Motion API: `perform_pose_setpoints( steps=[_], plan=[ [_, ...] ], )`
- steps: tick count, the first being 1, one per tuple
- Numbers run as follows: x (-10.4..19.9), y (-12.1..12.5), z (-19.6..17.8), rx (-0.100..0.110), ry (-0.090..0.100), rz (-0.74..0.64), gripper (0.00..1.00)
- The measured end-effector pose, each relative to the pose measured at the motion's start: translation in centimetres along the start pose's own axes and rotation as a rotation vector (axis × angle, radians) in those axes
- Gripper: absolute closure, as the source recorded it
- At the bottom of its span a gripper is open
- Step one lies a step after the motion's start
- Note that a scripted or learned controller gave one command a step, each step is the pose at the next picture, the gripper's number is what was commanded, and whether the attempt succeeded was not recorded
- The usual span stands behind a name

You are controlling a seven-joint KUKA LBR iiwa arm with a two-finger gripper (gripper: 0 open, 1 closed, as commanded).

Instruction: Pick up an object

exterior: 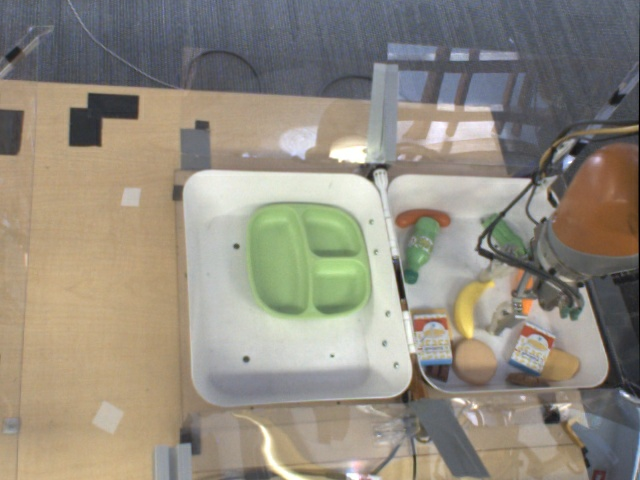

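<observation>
The right bin (470,193) holds several small items. A yellow banana (468,306) lies in its middle, with a tan egg-shaped piece (476,360) below it. Two small white-and-red cartons (432,338) (530,348) lie near the front wall, and a brown bread-like piece (561,366) lies at the front right. A green bottle (420,243) rests by the left wall, over a red piece (428,217). My gripper (508,314) hangs low between the banana and the right carton. The arm's orange band (598,213) covers the bin's right side.
The left bin (205,298) holds a green divided plate (305,260). A green item (505,236) and a small orange piece (519,282) lie close under the wrist. Black cables loop around the arm. A metal post (382,118) stands behind the bins.
</observation>
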State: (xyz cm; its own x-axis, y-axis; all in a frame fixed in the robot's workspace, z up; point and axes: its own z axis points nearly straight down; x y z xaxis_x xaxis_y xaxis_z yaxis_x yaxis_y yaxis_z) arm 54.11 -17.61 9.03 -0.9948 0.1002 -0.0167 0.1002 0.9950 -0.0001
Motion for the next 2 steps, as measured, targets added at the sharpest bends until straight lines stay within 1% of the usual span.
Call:
perform_pose_setpoints(
  steps=[1,2],
  plan=[
    [4.1,4.8,-0.2,0.001,-0.004,-0.016,0.00],
    [-0.2,-3.3,0.0,0.004,-0.001,-0.037,0.00]
  ],
)
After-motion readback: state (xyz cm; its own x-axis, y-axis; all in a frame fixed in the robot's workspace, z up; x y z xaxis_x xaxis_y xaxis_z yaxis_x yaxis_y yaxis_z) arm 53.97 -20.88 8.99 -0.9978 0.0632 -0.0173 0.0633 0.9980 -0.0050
